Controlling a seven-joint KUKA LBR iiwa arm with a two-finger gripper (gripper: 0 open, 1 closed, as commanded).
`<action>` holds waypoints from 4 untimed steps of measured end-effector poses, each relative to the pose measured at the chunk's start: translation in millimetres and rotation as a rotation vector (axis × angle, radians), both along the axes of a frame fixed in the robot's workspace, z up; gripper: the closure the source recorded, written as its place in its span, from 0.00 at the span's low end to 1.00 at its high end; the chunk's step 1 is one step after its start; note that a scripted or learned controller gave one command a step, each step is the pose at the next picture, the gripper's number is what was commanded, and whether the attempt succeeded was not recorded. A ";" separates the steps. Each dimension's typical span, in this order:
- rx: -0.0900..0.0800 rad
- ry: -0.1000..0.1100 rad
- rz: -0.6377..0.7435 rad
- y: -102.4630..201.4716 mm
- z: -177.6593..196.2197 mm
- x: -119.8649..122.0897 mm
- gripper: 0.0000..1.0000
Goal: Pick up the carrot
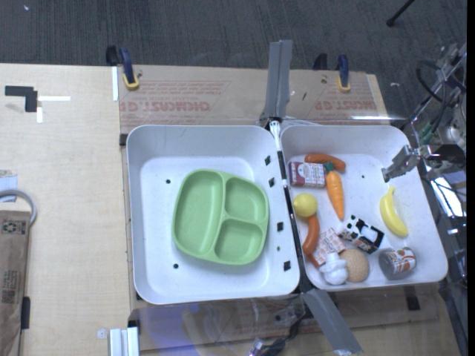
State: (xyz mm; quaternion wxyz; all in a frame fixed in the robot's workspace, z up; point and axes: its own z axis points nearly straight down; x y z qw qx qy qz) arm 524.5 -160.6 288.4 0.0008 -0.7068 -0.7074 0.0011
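Right bin (371, 150) holds carrot (335, 193); pincer (398, 165) poised alongside.

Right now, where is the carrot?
In the camera view, the carrot lies in the right bin, near its upper left part. It sits just right of the red carton, with the lemon lower to its left.

The scene is viewed by a single camera fixed above the bench (59, 199) and tilted down at a slant. Both white bins are taken in whole: the left bin (148, 221) lies near the middle of the frame, and the right bin (367, 143) is seen just beside it toward the right. Dark floor (185, 13) is seen beyond the left bin's far edge, so the view is set well back, not close.
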 end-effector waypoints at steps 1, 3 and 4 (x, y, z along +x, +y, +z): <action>0.000 0.002 -0.164 48.5 -99.1 40.8 0.00; 0.001 0.000 0.169 48.2 -185.1 48.7 0.00; 0.001 0.000 0.166 47.4 -176.0 48.9 1.00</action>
